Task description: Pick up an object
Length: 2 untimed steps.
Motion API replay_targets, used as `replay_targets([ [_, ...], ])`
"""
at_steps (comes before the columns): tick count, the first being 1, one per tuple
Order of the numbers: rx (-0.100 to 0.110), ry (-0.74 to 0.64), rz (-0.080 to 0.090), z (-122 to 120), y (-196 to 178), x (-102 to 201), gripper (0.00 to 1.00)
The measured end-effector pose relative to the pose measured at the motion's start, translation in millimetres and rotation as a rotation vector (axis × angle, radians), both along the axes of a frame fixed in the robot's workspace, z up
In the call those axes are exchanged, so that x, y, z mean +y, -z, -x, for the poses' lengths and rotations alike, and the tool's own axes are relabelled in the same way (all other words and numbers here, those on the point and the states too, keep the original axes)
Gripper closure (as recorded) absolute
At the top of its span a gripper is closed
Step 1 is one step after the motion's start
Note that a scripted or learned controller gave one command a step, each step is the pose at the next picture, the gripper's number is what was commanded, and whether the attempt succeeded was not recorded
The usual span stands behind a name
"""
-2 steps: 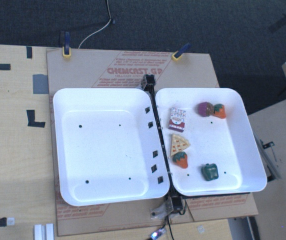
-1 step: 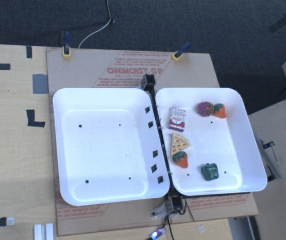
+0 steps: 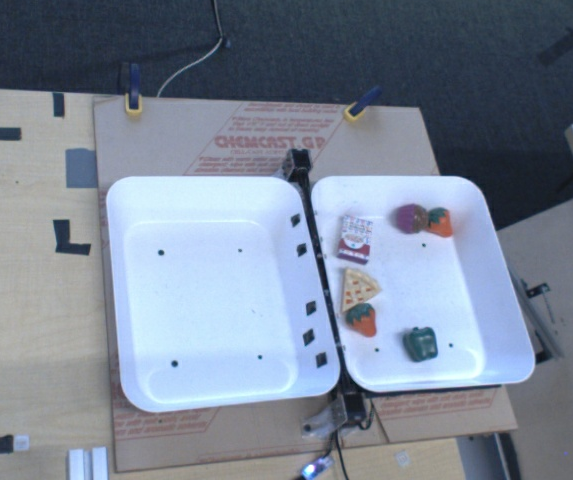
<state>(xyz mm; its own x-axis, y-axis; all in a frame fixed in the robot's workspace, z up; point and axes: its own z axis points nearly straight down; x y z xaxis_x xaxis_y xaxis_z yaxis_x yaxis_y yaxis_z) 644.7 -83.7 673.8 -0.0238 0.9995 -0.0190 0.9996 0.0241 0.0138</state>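
Both bins, the left bin (image 3: pixel 206 298) and the right bin (image 3: pixel 466 268), are plain white with small dark dots on the floor. The surface (image 3: pixel 16 298) is pale wood with dark tape marks. The cardboard sheet (image 3: pixel 266 138) is brown with red print. The small carton (image 3: pixel 357 238) is red and white. The wedge (image 3: pixel 358 288) is yellow with red spots. The pepper (image 3: pixel 420 343) is green. The round item (image 3: pixel 411 217) is dark maroon; the item (image 3: pixel 439 222) touching it is orange. The strawberry (image 3: pixel 364 319) is red-orange with a green top. The clamps (image 3: pixel 133 98) are yellow and blue.
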Motion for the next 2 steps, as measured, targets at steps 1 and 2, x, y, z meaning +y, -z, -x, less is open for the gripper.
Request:
replay_targets([
  [1, -0.015, -0.008, 0.003, -1.6, -9.9, 0.9, 1.00],
  [2, -0.034, -0.016, 0.008, -3.6, -19.7, 1.9, 1.00],
])
